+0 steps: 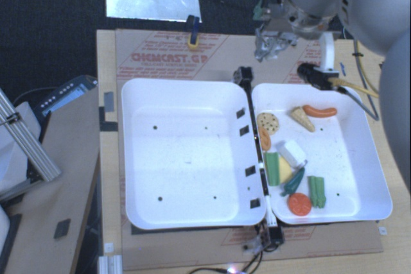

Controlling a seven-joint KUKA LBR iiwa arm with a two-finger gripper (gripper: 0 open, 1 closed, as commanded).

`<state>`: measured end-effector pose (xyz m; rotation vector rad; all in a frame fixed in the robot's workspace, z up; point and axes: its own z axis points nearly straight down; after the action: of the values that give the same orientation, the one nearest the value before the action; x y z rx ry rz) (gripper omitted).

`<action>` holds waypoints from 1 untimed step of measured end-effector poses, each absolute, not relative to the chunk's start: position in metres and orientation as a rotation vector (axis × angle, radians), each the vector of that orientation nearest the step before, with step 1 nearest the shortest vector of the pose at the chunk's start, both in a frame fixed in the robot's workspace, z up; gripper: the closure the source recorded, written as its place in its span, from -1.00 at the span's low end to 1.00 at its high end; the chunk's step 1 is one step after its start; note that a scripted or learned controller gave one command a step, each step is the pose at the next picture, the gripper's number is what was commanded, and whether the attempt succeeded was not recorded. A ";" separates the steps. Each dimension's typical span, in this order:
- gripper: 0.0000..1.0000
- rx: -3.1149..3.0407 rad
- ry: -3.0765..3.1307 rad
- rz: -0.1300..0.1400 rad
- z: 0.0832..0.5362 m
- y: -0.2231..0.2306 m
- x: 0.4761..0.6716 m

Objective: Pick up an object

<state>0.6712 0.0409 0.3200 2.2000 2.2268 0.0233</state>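
Fingers on the gripper [268, 51]: too blurred to tell whether spread or pressed together; nothing visible between them. It hangs above the cardboard behind the right bin [366, 157], outside the rim, near its back-left corner. All objects lie in that bin, well apart from the fingertips: cookie [268, 122] nearest, then wedge [302, 117], sausage [320, 111], white block [292, 153], green stick [272, 168], red disc [299, 204]. Left bin [186, 157] sits alongside.

Counter [109, 138] with two bins.
Printed cardboard sheet [167, 56] flat on top, bearing left white bin [186, 96] and right white bin [366, 157] side by side, touching.
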 end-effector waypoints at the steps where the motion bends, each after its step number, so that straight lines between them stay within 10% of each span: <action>1: 1.00 2.205 2.233 0.015 0.371 0.111 0.667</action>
<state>0.6670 0.1113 0.3711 2.2054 2.2329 0.0145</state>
